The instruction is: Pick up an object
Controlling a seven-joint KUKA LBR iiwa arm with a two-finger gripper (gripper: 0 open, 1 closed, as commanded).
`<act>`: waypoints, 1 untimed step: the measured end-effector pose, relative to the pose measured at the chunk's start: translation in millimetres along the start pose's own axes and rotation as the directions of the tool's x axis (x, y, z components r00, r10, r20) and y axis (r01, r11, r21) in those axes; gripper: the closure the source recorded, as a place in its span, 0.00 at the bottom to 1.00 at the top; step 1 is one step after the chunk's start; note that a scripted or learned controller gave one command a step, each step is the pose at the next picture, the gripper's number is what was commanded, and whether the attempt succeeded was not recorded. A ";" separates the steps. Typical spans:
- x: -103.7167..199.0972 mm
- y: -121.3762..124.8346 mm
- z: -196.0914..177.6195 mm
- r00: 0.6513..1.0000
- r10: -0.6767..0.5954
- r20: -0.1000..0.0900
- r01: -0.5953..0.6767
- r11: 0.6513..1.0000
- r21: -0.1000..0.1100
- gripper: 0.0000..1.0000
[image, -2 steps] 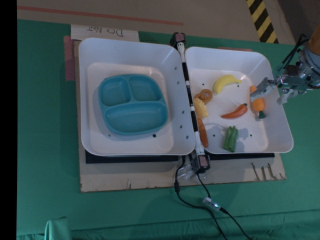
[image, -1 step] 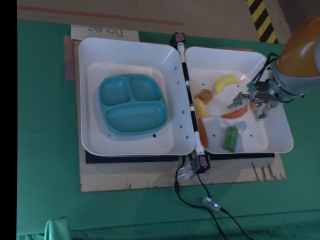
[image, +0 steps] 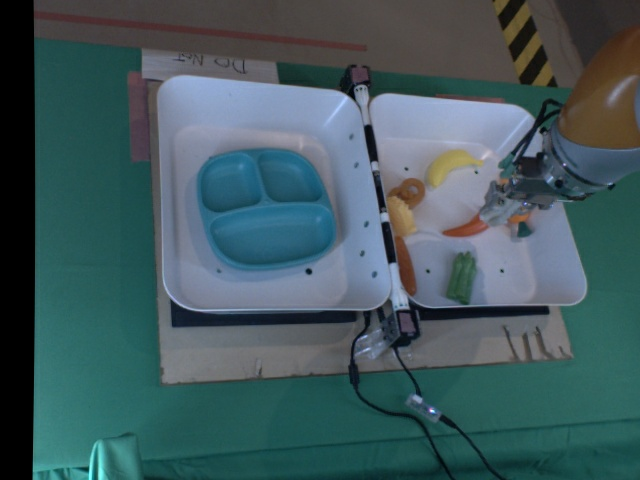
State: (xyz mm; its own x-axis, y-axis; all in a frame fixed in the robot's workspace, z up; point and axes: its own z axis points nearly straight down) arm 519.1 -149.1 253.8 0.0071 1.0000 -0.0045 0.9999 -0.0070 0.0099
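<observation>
Orange chili (image: 465, 229) slanting up-right toward the tool (image: 500, 208) in right bin (image: 560, 268), apparently touching; grip unclear.

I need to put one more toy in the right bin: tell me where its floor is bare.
In the right bin, bare floor lies along the far wall behind the banana, and in the near right corner beside the green beans. The middle is crowded: the gripper hangs over the red chili, with the pretzel and carrot lining the divider.
</observation>
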 end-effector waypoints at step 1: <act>-30.6 45.2 -6.1 1.000 -0.003 -0.001 0.003 1.000 0.004 1.00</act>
State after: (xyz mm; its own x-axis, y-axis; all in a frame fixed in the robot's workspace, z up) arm 564.0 -180.0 260.5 0.0037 1.0000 -0.0032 1.0000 -0.0037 0.0059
